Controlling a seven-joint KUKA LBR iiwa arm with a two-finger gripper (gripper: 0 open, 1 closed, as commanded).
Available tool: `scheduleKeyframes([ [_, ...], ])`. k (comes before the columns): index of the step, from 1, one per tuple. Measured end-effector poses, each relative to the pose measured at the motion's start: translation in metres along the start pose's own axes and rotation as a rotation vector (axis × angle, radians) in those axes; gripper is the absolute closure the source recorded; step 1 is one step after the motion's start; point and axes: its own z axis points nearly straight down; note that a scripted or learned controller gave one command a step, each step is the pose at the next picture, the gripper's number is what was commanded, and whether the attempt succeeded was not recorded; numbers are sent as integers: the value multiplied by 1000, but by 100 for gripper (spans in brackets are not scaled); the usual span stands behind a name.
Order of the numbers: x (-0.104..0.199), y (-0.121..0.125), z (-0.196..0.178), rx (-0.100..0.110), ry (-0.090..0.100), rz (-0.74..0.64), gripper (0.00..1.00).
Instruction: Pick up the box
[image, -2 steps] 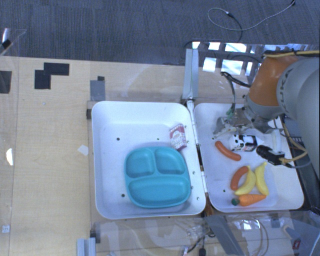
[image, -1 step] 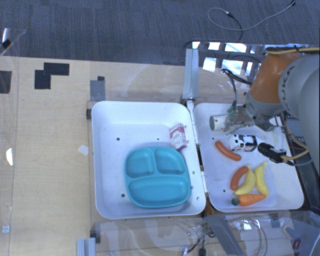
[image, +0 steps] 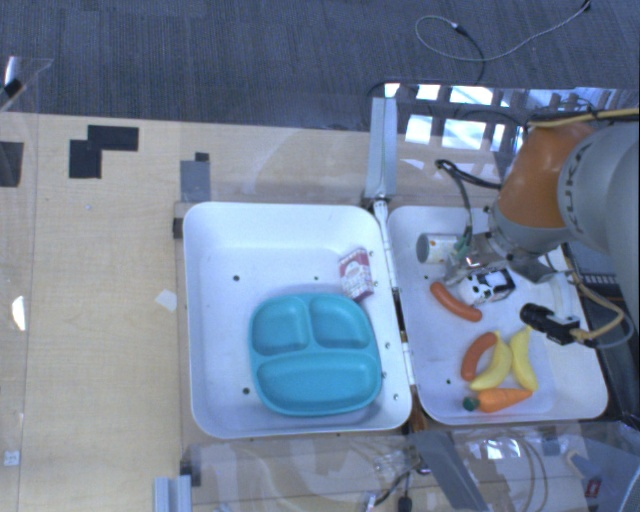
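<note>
The box (image: 355, 273) is small, red and white, and lies in the left bin (image: 215, 300), tilted against that bin's right wall just above the blue plate. My gripper (image: 482, 281) hangs low over the right bin (image: 580, 395), near its upper middle, well to the right of the box and across the divider from it. It sits just above a red-orange sausage (image: 455, 301). The box is apart from the gripper and nothing touches it.
A blue divided plate (image: 315, 352) covers the lower middle of the left bin. The right bin holds a pale can (image: 435, 246) lying on its side, a second sausage (image: 477, 355), two bananas (image: 510, 362) and a carrot (image: 497, 399).
</note>
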Motion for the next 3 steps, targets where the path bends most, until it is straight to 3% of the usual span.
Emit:
scheduleKeyframes([
  [1,35,23,-98,2,1,-86,100],
  [2,7,-74,-153,5,1,-104,100],
  [3,8,-72,-164,-1,-1,-106,100],
])
